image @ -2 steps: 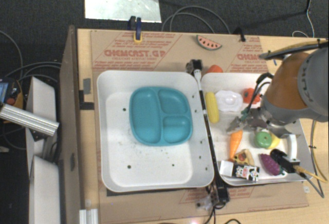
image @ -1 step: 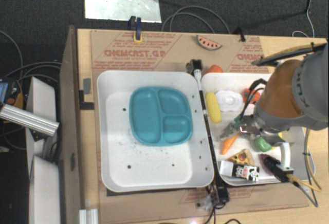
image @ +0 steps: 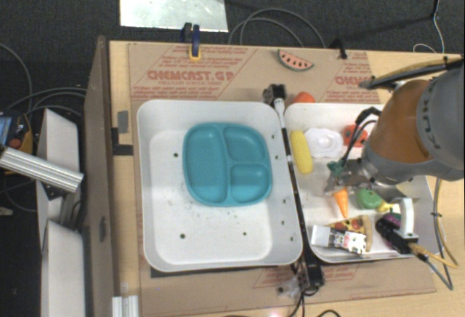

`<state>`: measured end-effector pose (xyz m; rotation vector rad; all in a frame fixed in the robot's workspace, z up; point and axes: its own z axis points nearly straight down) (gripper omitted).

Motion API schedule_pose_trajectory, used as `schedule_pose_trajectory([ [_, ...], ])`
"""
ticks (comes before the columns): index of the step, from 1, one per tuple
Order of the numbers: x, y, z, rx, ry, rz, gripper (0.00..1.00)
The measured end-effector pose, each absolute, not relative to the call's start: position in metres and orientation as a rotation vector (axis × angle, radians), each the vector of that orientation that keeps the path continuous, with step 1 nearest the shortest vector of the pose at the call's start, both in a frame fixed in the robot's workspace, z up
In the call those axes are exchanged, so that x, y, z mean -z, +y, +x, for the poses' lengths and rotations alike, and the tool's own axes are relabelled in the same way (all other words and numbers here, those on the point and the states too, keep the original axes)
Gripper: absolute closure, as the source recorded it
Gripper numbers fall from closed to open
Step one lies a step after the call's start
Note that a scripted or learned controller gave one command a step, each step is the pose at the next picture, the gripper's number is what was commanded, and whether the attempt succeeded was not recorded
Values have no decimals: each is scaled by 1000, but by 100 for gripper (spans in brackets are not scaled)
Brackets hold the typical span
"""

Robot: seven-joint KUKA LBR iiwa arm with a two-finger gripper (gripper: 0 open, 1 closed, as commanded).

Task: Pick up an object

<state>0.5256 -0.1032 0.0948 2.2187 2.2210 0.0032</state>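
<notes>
My gripper hangs low over the middle of the right bin, at the end of the grey arm with its orange band. Directly below it lies a small orange carrot, touching or nearly touching the tip. A yellow corn cob lies along the bin's left wall. A white lumpy piece sits just behind the gripper. A green item rests to the right of the carrot. A flat printed box and a purple item lie at the front.
The left bin holds a teal divided plate. A watermelon-slice toy and a yellow clamp sit on the cardboard behind the bins. A small orange item lies at the right bin's back rim.
</notes>
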Motion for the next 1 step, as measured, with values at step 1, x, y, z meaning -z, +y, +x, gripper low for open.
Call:
schedule_pose_trajectory([
  [1,-190,-44,562,-14,2229,2203,100],
])
